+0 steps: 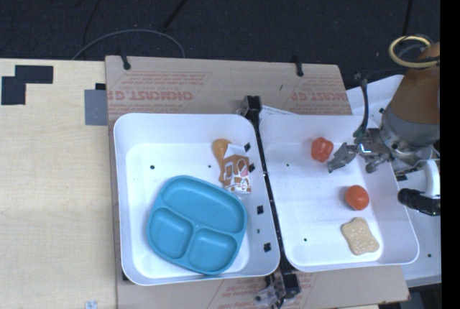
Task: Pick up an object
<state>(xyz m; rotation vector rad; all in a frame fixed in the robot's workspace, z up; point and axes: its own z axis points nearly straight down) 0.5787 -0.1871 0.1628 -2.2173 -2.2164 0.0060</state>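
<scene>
A: Right bin (402, 246), noting contents. Upper red piece (322, 149) sits toward the bin's far edge, near its middle. Lower red piece (356, 197) lies right of centre. Tan biscuit-shaped item (360, 236) is by the near right corner.

B: And the claw (357, 154)?

A: Over the right bin's far right part, beside the upper red piece and apart from it. Fingers spread, nothing between them.

B: Risks?

A: Both red pieces look round and smooth. My guess: an off-centre close nudges one away, and it rolls across the bin floor. The tan item lies flat, so fingers may skid over it.

B: Left bin (133, 157)?

A: Blue divided tray (198, 225) toward the near edge, small printed packet (236, 174) by the divider (262, 178) between bins. A reach that far risks clipping the divider.

B: Task status?

A: Nothing lifted yet.
</scene>
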